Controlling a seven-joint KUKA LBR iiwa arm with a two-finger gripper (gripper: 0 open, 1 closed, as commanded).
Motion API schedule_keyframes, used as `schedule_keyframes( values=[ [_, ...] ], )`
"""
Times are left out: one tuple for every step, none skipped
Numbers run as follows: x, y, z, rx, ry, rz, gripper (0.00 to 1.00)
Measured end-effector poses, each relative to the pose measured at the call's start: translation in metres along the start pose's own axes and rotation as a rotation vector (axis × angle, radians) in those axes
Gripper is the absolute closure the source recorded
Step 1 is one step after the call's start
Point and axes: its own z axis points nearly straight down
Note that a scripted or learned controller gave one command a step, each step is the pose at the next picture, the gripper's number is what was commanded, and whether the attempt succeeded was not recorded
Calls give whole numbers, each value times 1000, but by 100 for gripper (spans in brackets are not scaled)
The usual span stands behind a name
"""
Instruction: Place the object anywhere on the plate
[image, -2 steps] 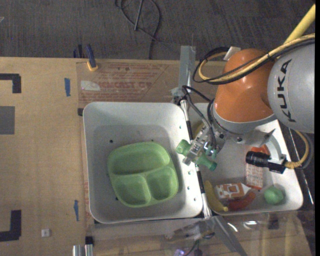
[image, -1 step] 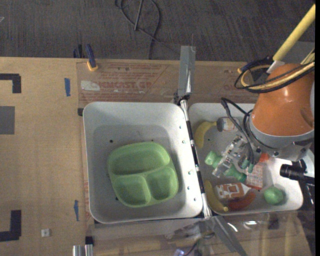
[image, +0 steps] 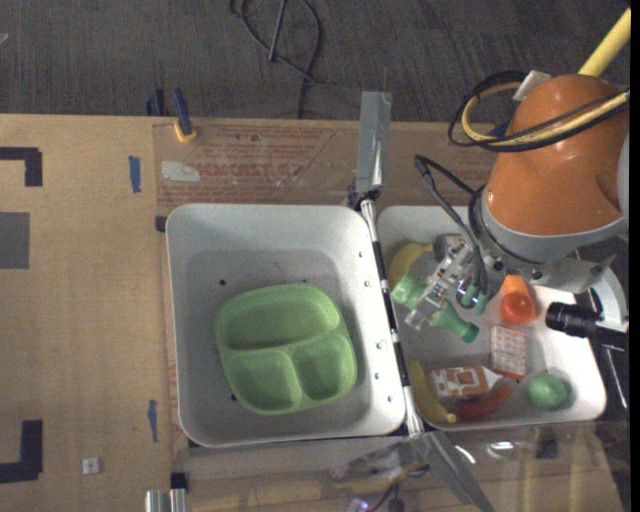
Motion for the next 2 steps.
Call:
schedule_keyframes(
  values=[
    [2, 50, 89, 1, 3, -82, 100],
    [8, 71, 74, -2, -1, -178, 100]
  ],
)
